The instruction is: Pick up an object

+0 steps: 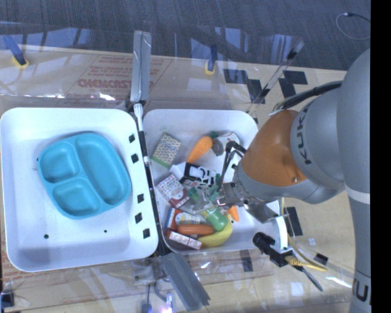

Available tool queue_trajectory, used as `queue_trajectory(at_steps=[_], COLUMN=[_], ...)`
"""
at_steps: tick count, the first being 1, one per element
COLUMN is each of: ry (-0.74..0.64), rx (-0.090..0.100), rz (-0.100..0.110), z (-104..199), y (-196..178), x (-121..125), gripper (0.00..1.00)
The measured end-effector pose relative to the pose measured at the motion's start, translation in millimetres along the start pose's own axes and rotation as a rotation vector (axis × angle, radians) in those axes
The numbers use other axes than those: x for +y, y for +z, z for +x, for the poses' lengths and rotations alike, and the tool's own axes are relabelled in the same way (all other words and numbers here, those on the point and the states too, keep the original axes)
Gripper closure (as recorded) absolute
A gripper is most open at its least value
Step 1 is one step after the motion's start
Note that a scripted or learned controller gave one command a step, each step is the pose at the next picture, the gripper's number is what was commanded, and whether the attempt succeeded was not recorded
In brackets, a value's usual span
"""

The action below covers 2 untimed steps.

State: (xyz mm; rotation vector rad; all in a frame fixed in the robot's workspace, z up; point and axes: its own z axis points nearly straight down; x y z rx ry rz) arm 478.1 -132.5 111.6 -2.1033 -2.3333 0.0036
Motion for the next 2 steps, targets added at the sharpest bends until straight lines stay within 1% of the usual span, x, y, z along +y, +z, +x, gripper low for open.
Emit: queue_trajectory(at_steps=[1,2], ry=[0.021,0.000], rx=[0.002,0.002], rz=[0.002,-0.001], z=[3,74], y=[9,-115], x=[29,27], gripper=[1.00,1.00])
